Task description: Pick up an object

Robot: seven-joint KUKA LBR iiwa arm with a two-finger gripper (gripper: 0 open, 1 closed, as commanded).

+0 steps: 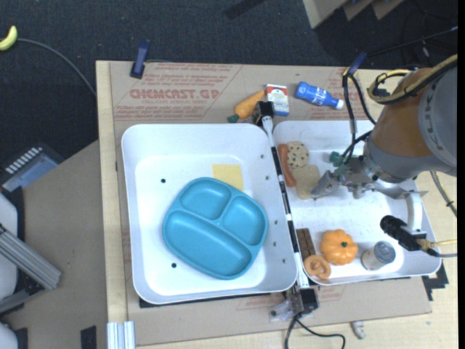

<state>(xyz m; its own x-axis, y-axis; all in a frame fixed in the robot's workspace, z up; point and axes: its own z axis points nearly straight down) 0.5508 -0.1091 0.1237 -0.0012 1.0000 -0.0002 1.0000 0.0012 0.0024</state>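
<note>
Tan flat bread-like piece (306,178): lying in the upper-left part of the view-right shallow white bin (341,213). Set just below a round pale cookie with dark chips (296,152) and just beside a red sausage-shaped item (288,170) lying along that bin's left wall.

Grey two-finger gripper (324,187): low over the same bin, pointing toward view-left, tip at the right edge of the tan piece. Touching or apart: cannot tell. Open or closed: cannot tell.

Grey arm with orange band (407,126): reaching in from view-right over the bin's upper-right corner.

Further contents, view-right bin, lower part:
- small orange pumpkin with green stem (339,246), upright, near the lower wall;
- brown rectangular bar (304,241), at the left wall, just beside the pumpkin;
- tan ring-shaped doughnut (317,267), at the lower-left corner, below the bar, touching or nearly touching the pumpkin;
- small grey can (379,254), to the right of the pumpkin, apart from it.

Contents, view-left shallow white bin (131,151):
- blue plastic divided plate (214,227), three compartments, lying flat in the middle;
- yellow square slice (227,174), flat, partly tucked under the plate's upper edge.

On the brown cardboard-covered bench (174,93), above the bins:
- orange carrot (249,105), beside the bins' shared corner;
- small red-and-white carton (277,99), just right of the carrot;
- blue bottle with white cap (318,95), lying on its side, right of the carton;
- dark blue clip (139,59), at the bench's upper edge, well apart from the rest.
</note>
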